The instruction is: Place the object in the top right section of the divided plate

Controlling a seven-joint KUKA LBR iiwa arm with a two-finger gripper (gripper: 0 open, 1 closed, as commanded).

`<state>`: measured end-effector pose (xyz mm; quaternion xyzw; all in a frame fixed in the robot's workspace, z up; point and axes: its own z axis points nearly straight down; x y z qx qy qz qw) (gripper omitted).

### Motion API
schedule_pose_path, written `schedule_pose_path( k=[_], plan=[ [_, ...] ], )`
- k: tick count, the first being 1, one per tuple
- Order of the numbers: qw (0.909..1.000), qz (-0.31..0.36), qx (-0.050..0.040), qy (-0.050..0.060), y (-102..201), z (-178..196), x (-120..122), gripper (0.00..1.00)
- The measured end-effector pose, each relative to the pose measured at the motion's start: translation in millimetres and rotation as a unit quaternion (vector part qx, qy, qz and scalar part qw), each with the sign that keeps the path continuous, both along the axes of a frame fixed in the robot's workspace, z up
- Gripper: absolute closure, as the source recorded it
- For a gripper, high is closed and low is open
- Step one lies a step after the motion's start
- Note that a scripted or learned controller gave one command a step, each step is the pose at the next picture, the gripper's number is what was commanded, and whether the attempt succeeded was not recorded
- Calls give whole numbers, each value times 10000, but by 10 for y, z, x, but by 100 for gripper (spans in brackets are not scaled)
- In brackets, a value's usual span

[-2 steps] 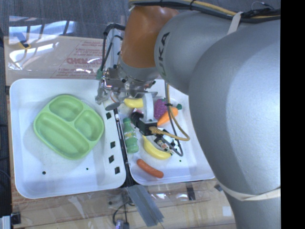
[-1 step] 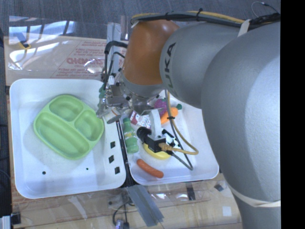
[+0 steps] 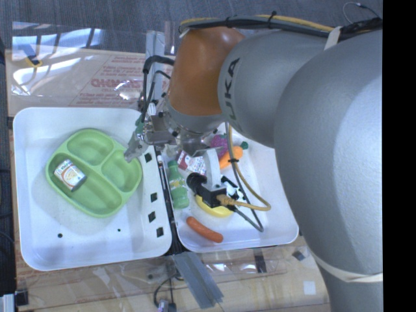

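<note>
A green divided plate [image 3: 104, 203] lies in the left bin [image 3: 39, 239]. A small tin with an orange and white label [image 3: 69, 174] rests in the plate's large left section. My gripper [image 3: 134, 147] hangs low over the plate's right edge, by the section nearest the bins' divider. I see nothing clearly held in it. The grey arm with its orange band [image 3: 195, 70] covers much of the right bin.
The right bin [image 3: 273, 229] holds a green bottle [image 3: 177, 188], a yellow item [image 3: 213, 208], a red sausage [image 3: 204, 229], an orange carrot-like piece [image 3: 231, 155] and a white and red packet [image 3: 195, 165]. A black cable [image 3: 250, 216] trails across them.
</note>
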<state>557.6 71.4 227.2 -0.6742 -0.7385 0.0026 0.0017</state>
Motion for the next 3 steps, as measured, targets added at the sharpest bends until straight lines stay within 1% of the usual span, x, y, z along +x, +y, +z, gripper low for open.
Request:
schedule_pose_path(
  k=[1, 2, 3],
  plan=[
    [9999, -170, 0, 5, 274, -858, -414, 0],
    [10000, 2, 26, -25, 432, -1362, 67, 0],
    [9980, 637, 10, -5, 30, -367, -700, 0]
  ],
)
